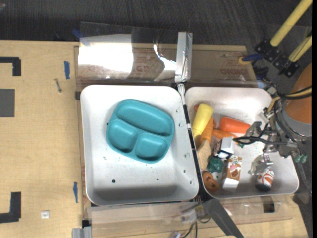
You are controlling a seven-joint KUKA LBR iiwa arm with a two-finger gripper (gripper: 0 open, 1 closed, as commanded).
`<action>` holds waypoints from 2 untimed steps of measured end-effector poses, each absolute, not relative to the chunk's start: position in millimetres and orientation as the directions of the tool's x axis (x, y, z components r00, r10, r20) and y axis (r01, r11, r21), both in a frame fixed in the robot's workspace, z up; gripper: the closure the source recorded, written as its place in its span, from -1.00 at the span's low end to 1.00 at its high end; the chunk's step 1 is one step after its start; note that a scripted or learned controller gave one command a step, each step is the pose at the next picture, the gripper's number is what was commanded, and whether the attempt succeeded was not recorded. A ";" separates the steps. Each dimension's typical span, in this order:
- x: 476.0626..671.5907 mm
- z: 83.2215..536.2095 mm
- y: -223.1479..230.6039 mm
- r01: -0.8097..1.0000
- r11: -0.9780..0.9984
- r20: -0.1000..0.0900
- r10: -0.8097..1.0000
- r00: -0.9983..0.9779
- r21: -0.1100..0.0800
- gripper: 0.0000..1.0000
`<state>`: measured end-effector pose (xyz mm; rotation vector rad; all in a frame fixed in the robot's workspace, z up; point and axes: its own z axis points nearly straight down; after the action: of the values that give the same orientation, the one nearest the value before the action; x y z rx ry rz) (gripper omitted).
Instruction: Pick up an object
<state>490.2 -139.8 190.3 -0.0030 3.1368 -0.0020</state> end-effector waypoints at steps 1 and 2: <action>555.5 128.3 -125.5 -0.069 0.998 -0.014 -0.069 -0.998 -0.003 -1.00; 585.9 91.6 -111.4 0.051 0.999 -0.019 0.051 -0.999 -0.002 -1.00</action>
<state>585.9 -111.4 91.6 0.0799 3.1216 -0.0040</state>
